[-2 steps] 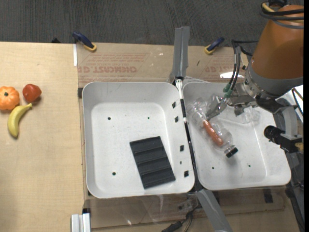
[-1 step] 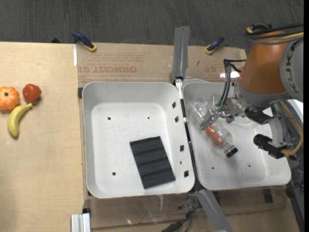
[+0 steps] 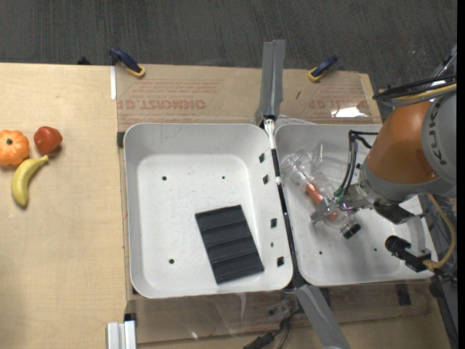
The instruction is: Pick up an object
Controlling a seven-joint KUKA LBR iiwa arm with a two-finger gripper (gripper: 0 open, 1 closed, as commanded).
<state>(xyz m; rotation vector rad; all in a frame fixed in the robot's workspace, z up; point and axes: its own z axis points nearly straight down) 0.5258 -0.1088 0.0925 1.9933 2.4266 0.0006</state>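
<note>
Jaws hidden under the arm's wrist, state impossible to tell, the gripper (image 3: 341, 206) hangs over the clear plastic bottle (image 3: 309, 180) in the right bin (image 3: 320, 267), seemingly mid-approach; next it must close and lift.

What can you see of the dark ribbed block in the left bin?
The dark grey ribbed rectangular block lies flat on the floor of the left shallow white bin, in its lower right part, turned at a slant. Grooves across it split its top into four raised bands. It looks matte, perhaps rubber or foam. Nothing else touches it.
</note>
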